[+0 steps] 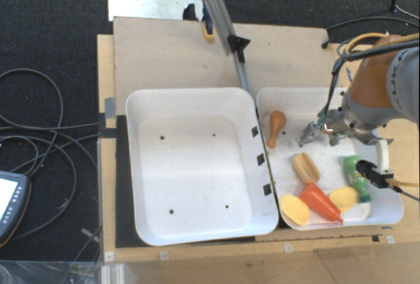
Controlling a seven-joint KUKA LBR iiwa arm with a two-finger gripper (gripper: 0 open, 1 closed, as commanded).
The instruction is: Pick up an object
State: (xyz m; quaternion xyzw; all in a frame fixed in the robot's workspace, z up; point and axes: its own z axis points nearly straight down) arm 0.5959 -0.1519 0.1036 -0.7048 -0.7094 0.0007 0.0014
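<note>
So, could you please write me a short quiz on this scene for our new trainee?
1. True or false: the toys all lie in the right bin.
2. Which toy lies nearest the wall between the two bins? A) green bottle B) drumstick C) lemon
3. Fill in: the carrot lies between the lemon and the yellow ____.

Key: 1 true. 2 B; the drumstick lies at the right bin's left side, left of the pincer. 3 chip, or a similar flat yellow toy; the bread roll lies just above the carrot.
</note>
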